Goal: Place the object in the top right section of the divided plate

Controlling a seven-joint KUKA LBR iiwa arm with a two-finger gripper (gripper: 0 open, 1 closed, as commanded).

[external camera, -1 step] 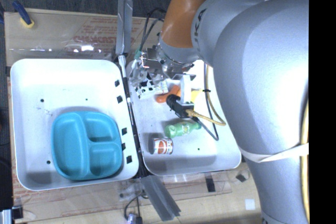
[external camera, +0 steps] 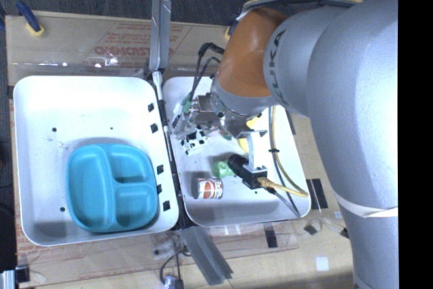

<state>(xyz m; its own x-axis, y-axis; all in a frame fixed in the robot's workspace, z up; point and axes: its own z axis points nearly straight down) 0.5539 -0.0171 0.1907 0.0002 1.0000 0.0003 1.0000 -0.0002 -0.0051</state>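
Brown surface point(external camera: 81, 37) carries two white bins — the left bin point(external camera: 40, 112) holds a blue divided plate point(external camera: 95, 189) whose sections all look bare, so nothing is placed yet. Candidate objects, a small red-and-white can point(external camera: 210, 189) and a green item point(external camera: 222, 168), lie at lower centre in the right bin point(external camera: 230, 212). The gripper point(external camera: 191, 126) is down in that bin's upper left, near them — open or closed I cannot tell, so grasp, carry and release all seem left.

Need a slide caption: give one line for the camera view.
Gripper over the right bin, near a can and a green object; blue plate sits in the left bin.
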